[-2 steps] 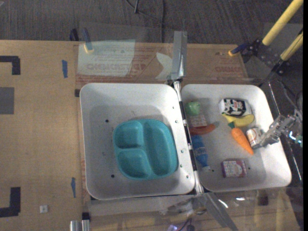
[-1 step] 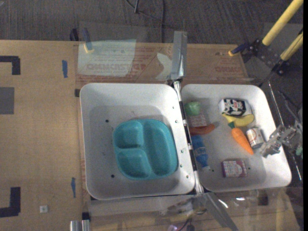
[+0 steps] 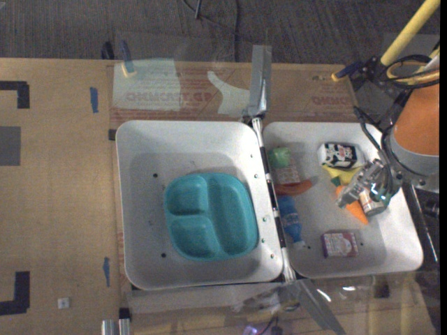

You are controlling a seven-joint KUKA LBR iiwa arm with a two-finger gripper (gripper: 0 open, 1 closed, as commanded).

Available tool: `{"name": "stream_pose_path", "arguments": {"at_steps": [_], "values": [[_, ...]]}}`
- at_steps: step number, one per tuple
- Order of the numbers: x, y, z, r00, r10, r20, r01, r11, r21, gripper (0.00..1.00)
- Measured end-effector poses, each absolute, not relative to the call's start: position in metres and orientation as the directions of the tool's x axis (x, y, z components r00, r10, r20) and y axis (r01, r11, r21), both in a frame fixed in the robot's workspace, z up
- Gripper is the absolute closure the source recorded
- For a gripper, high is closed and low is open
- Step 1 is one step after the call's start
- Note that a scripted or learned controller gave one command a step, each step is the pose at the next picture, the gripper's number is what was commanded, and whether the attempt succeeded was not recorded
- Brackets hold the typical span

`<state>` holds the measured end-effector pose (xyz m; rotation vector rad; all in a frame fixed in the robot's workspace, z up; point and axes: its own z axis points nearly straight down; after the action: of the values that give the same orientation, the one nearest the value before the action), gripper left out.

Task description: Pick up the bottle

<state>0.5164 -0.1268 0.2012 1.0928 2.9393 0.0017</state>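
The bottle (image 3: 289,223) is small and blue with a pale cap end. It lies along the left wall of the right bin (image 3: 391,253), pointing toward the front. My gripper (image 3: 364,190) hangs over the right part of that bin, about a hand's width to the right of the bottle and a little farther back. Directly under and beside the gripper lies an orange carrot-like piece (image 3: 358,213). Nothing can be made out between the gripper and the bottle.
The right bin also holds a green item (image 3: 280,157), a flat orange-red piece (image 3: 293,184), a black-and-white object (image 3: 339,154) and a small maroon packet (image 3: 340,243). A teal divided plate (image 3: 209,215) lies in the left bin (image 3: 140,152). Cables and a yellow rod (image 3: 412,26) sit at the back right.
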Motion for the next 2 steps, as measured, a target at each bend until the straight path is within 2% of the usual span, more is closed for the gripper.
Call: {"name": "stream_pose_path", "arguments": {"at_steps": [1,2], "values": [[0.481,-0.212,0.275,-0.926,0.378,-0.008,0.378,0.926,0.0,1.0],[0.481,-0.176,0.261,-0.9,0.437,-0.004,0.437,0.9,0.001,1.0]]}}
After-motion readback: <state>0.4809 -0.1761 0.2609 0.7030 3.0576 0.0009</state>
